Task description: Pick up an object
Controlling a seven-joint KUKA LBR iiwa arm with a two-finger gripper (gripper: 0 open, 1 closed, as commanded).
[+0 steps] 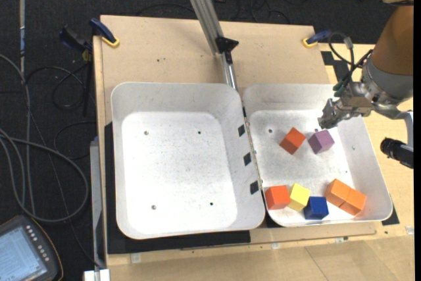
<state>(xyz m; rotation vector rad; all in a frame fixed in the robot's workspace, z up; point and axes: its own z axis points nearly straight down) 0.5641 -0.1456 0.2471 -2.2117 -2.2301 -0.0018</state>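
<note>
Camera view from above the bench shows the claw (327,120) hanging over the upper part of the right bin (371,161), reaching in from the right on the grey arm (392,62) with its orange band; whether the claw is released or clenched I cannot tell, since its tips are small and dark against the white floor, and nothing can be seen gripped in it; just below the claw lies the purple cube (321,141), close under it though contact cannot be made out; to the lower left of the claw, beside the purple cube, sits the orange-red cube (293,140), tilted on the bin floor; well below the claw, along the near wall, stand three cubes in a row, the orange cube (277,196), the yellow cube (299,195) and the blue cube (316,207), each touching or nearly touching its neighbour; below and to the right of the claw lies the larger orange block (345,196) near the bin's corner; far to the left of the claw lies the left bin (125,141), its wall meeting the right bin's wall.
</note>
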